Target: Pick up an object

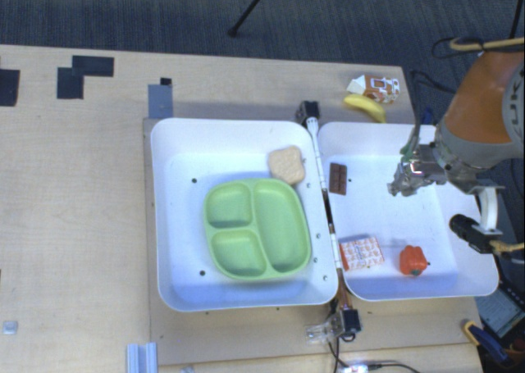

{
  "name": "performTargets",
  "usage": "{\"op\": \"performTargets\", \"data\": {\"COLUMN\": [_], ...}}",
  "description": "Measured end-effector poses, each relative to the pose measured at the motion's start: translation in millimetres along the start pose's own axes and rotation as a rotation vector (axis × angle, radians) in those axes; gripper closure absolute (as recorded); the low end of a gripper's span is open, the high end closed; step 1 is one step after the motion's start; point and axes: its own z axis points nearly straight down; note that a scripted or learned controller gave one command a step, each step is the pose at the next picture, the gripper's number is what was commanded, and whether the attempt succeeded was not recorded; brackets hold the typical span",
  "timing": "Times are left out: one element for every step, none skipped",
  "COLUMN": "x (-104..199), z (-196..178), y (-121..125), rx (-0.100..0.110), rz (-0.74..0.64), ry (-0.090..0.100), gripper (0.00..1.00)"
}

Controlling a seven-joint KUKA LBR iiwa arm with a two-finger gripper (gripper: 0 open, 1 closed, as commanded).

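My gripper [408,176] hangs over the right bin [459,285], near its upper right part, with nothing seen between its fingers. Below it in that bin lie a red-and-white packet [361,252] and an orange-red toy [413,261]. A small brown block [338,178] rests near the bin's left wall. The left bin [176,281] holds a green divided plate [256,228] and a tan slice of bread [287,165] at its upper right.
A yellow banana [365,106] and a small carton [380,87] lie on the bench behind the right bin. A black clamp [308,111] sits at the top of the ridge between the bins. Cables and a connector [340,324] lie at the front edge.
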Motion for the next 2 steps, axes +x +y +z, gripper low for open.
{"op": "performTargets", "data": {"x": [88.1,87.4], "z": [-27.0,-27.0], "y": [-44.5,-44.5], "rx": [0.001,0.001], "rz": [-0.003,-0.002], "ry": [0.003,0.002], "gripper": [1.00,0.00]}}
